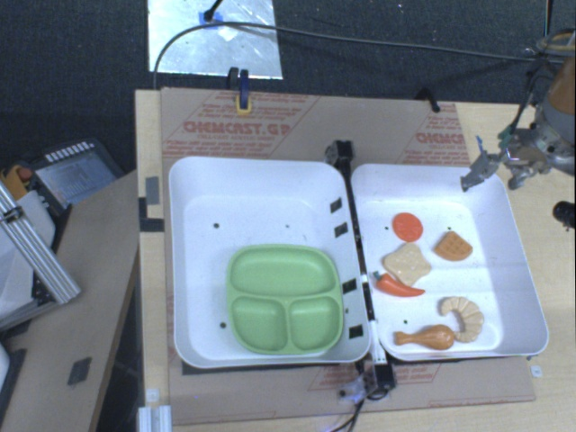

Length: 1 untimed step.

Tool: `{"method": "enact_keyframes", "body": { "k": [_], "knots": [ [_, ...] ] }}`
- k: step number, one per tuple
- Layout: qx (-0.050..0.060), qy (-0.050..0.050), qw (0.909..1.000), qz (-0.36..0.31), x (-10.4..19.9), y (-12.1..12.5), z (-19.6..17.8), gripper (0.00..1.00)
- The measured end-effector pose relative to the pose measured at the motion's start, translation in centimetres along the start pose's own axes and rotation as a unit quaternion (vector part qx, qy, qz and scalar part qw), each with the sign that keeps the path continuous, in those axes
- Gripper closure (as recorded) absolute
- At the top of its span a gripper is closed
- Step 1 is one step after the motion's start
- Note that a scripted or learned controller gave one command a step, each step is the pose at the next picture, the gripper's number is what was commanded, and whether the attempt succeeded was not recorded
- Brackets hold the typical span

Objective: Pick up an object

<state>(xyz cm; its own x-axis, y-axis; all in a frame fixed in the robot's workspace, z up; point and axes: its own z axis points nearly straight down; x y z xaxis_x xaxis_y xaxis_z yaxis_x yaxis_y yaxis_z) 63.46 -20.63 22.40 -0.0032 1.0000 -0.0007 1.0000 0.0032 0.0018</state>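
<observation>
The pincer (493, 171) hangs spread and holding nothing over the right bin's (531, 286) far right corner. The toy foods lie well apart from it toward the bin's middle and near side: a red disc (408, 226), an orange wedge (453, 246), bread (407, 263), a chili (398, 285), a shrimp (463, 314) and a drumstick (425, 337).

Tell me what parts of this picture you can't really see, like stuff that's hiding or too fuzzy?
- The robot arm: cut off by the camera view's right edge, so most of it is out of frame.
- The claw: small and blurred over the right bin's top corner; whether it is open or shut cannot be told.
- The red pepper: its upper part is tucked under the bread slice.
- The cardboard's printing: partly covered by the bins.
</observation>
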Motion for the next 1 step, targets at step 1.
{"method": "enact_keyframes", "body": {
  "k": [1],
  "knots": [
    [0.001,0.0,1.0,-0.002,0.47,0.51,4.29,0.0]
  ]
}}
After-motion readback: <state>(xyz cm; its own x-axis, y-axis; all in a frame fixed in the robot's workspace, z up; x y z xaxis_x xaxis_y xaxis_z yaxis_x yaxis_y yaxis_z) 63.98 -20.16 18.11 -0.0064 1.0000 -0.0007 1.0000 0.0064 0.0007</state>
